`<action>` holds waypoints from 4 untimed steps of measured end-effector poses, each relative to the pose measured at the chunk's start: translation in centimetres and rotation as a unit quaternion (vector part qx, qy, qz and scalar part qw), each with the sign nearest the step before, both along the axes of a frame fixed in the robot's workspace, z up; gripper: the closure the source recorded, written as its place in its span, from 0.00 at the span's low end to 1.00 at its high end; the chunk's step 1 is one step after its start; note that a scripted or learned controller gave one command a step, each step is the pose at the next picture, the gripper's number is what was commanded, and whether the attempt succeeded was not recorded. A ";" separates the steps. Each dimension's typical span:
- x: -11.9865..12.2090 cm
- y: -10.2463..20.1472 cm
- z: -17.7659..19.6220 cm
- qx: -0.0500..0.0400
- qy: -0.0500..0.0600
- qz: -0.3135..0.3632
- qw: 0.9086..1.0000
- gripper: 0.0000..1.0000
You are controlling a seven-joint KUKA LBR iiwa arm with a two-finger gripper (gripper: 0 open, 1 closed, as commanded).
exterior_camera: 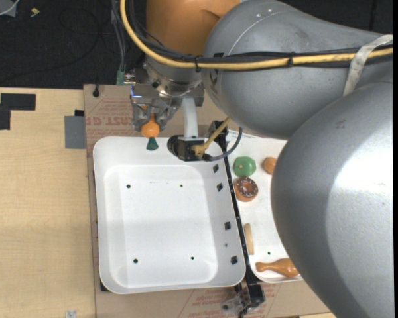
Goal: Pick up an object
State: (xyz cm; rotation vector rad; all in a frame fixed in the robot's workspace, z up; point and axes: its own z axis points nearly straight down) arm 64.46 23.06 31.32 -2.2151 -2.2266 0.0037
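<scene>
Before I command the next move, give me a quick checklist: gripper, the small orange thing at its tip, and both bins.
1. Gripper above the left bin's far rim: ok.
2. Orange-and-green object at the fingertips: ok.
3. Object truly clamped between the fingers: cannot tell.
4. Object lifted off the rim: cannot tell.
5. Green ball, donut and orange piece lying in the right bin, apart from the gripper: ok.
6. Right bin's far side in sight: not ok, arm covers it.
</scene>
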 end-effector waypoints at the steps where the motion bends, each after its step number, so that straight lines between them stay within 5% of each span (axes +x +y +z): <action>1: -0.1 -1.8 12.9 0.002 -0.006 0.000 1.000 1.00; 2: -0.1 1.4 23.1 0.002 -0.005 -0.001 1.000 1.00; 3: -0.1 -8.8 11.5 -0.003 0.007 -0.007 1.000 1.00; 4: -0.1 -5.5 22.0 0.002 -0.004 -0.001 1.000 1.00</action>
